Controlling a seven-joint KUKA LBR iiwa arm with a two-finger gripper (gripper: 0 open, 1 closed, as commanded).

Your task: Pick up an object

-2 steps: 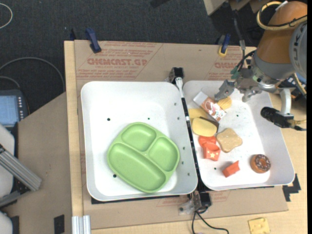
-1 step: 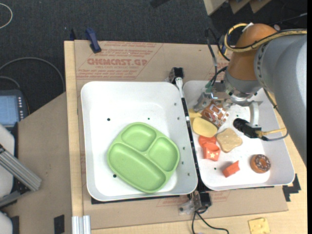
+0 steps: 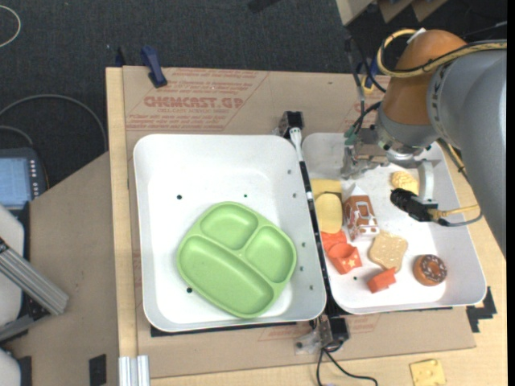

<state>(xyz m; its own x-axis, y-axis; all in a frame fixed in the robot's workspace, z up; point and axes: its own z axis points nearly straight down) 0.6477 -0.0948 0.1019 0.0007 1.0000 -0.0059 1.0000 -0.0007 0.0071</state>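
Low in the left bin (image 3: 153,215) lies the green divided plate (image 3: 235,256), with nothing on it. To its right, in the right bin (image 3: 471,284), I see the small food pieces in a group: a yellow piece (image 3: 327,211), orange pieces (image 3: 342,254), a red and white block (image 3: 361,215), a tan biscuit (image 3: 388,251), a red wedge (image 3: 381,280) and a brown doughnut (image 3: 430,269).

My gripper (image 3: 355,165) hangs over the far end of this bin, just behind the yellow piece. I judge the task is not yet done: every piece lies on the bin floor and I see nothing between my jaws. Choosing, closing and lifting are all left.

If my jaws are wide or narrow I cannot tell, they are small and blurred. My wrist covers the far corner of the bin.
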